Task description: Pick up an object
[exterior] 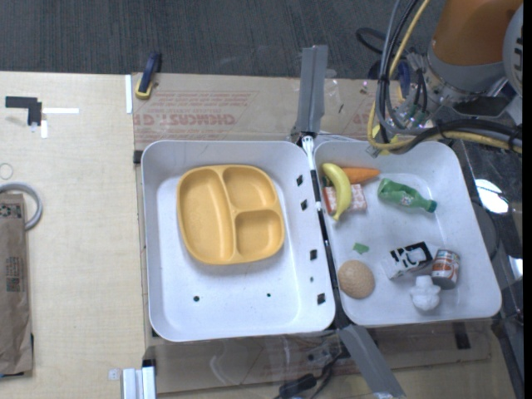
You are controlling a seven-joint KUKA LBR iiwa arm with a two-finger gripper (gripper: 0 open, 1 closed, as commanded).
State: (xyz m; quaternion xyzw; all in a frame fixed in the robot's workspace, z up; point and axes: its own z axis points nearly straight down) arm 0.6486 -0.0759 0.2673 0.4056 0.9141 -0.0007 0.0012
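The arm hangs over the right bin's far corner amid cables, and whether its fingers are open or closed cannot be told. In that bin lie a banana, carrot, green bottle, brown ball, carton and can. The left bin holds a yellow divided plate

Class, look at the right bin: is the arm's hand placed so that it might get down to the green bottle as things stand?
Probably yes. The green bottle lies on its side in the right bin, apart from the carrot and banana, with nothing on top. The arm hangs over that bin's far edge.
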